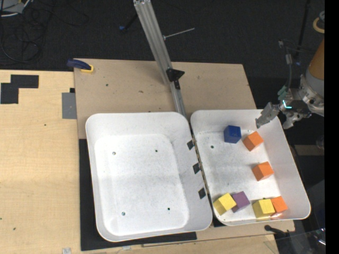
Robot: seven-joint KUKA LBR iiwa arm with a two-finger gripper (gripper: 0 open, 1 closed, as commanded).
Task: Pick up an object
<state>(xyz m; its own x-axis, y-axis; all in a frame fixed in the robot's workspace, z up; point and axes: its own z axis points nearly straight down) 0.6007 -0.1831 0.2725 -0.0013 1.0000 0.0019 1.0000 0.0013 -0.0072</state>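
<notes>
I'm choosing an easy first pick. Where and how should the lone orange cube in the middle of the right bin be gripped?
Grip the orange cube across two opposite side faces, coming straight down from above. It sits flat on the right bin floor with open space on every side, and its top face is fully exposed. It is turned slightly, so the gripper would likely need to rotate to match its faces.

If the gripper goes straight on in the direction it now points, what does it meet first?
The gripper points down and left from the right bin's upper right rim. The nearest thing that way seems to be the upper orange cube, though height above the bin is unclear.
</notes>
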